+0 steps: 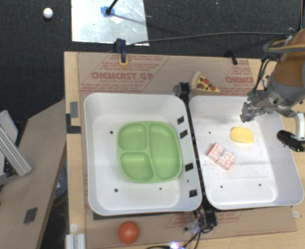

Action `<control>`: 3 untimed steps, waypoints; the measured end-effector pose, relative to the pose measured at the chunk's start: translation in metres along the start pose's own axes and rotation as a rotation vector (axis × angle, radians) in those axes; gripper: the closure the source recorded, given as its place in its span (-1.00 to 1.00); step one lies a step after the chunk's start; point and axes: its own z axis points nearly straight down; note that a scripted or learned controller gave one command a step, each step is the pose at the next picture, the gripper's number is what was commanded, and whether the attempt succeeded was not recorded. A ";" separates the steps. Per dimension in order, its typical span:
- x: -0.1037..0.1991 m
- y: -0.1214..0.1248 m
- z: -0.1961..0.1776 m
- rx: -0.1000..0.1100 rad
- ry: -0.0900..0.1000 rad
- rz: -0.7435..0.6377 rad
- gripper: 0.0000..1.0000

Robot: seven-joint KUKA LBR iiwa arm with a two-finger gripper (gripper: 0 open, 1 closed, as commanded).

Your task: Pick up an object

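Hovering near the right bin's (pixel 292 191) back edge, the gripper (pixel 249 112), jaw state unclear, could easily nudge the rounded yellow plastic lump (pixel 242 135) sideways instead of catching it.

Legible markings, one kind: red block lettering printed on the brown protective sheet (pixel 157 71) laid over the counter behind the two bins. "CHEMCAST GP" is read at upper left, above the left bin; the same wording is partly repeated at upper right, cut off. No other text can be read.
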 end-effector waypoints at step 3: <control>0.061 0.008 -0.098 0.002 0.002 -0.005 1.00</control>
